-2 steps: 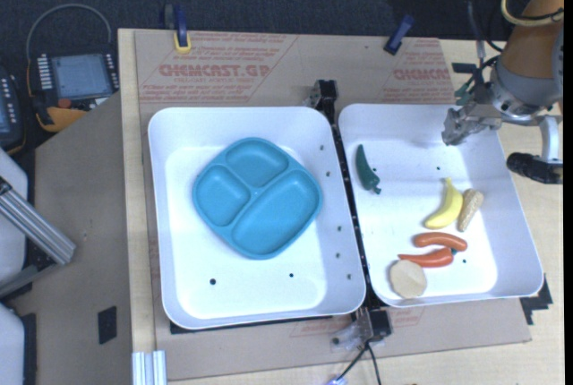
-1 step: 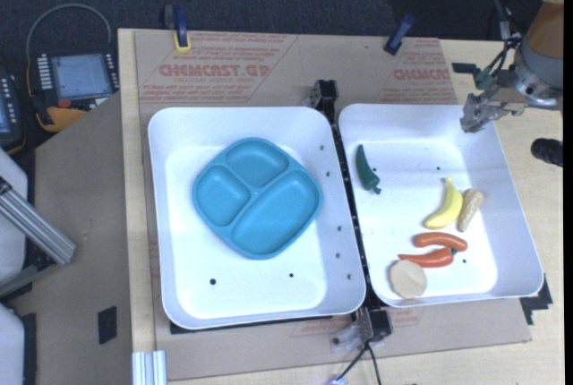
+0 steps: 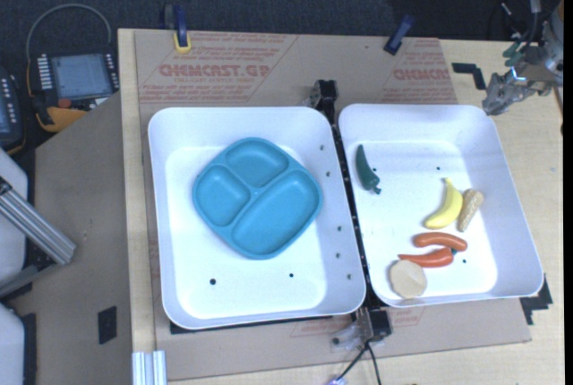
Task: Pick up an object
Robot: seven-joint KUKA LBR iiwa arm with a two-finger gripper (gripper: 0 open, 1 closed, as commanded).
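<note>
The right bin [image 3: 501, 195] holds several toy foods. A dark green pepper [image 3: 366, 169] lies near its left wall. A yellow banana [image 3: 445, 205] and a tan piece [image 3: 470, 209] lie side by side at mid right. Below them are two red-orange chili-like pieces [image 3: 436, 249] and a round beige slice [image 3: 409, 278] near the front wall. My gripper [image 3: 499, 95] hangs at the far right corner of this bin, over the bench just outside the rim and apart from all the food. Nothing shows in its grasp.
The left bin [image 3: 170, 222] carries a blue divided plate [image 3: 257, 196] in its middle. Cardboard [image 3: 295, 61] covers the bench under both bins. A teach pendant [image 3: 79, 74] with its cable sits off the bench at far left, and clamps [image 3: 182, 27] grip the back edge.
</note>
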